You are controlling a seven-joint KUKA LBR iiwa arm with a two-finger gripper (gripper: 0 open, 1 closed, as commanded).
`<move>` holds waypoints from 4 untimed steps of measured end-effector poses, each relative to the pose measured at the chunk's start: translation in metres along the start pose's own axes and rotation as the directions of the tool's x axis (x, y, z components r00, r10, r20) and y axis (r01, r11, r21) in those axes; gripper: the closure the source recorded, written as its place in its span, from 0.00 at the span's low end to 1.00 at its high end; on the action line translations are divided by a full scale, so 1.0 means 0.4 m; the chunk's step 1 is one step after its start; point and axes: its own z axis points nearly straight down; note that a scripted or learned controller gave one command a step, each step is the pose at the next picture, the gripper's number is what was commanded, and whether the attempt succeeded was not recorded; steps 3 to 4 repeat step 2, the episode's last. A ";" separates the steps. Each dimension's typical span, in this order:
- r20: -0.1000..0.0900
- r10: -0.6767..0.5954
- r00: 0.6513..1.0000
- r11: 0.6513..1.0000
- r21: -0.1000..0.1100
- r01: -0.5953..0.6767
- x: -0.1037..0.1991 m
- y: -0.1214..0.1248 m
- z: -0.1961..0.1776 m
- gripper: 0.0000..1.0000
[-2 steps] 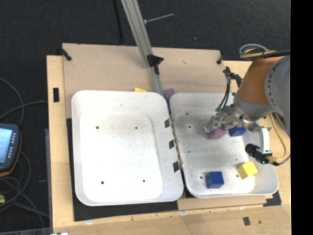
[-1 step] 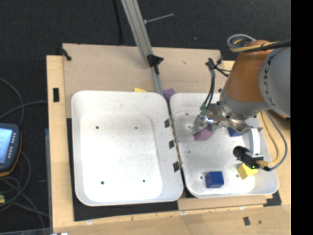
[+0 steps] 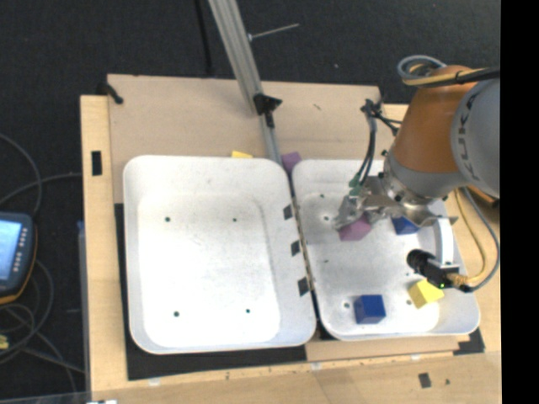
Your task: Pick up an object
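Observation:
My gripper (image 3: 354, 212) hangs over the upper middle of the right bin (image 3: 327, 269), under the grey and orange wrist. A purple block (image 3: 355, 230) lies right at its tip, touching or very close; the view is too small to tell whether it is gripped. A blue cube (image 3: 369, 308) sits near the bin's front edge. A yellow block (image 3: 424, 294) rests at the front right. Another blue block (image 3: 405, 225) peeks out from under the wrist.
The left bin (image 3: 210, 251) lies beside the right one, with a dividing rim between them. A purple piece (image 3: 291, 160) and a yellow piece (image 3: 242, 154) sit on the bench behind the bins. A slanted metal pole (image 3: 238, 49) rises at the back. Cables (image 3: 474, 259) hang from the arm at right.

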 end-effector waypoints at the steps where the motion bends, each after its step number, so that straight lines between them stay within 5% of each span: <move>1: -0.002 -0.006 1.000 1.000 0.006 0.006 0.203 -0.141 0.029 1.00; 2: 0.000 -0.004 1.000 1.000 -0.002 0.004 0.288 0.145 0.027 1.00; 4: 0.000 -0.004 1.000 1.000 -0.002 0.004 0.288 0.145 0.027 1.00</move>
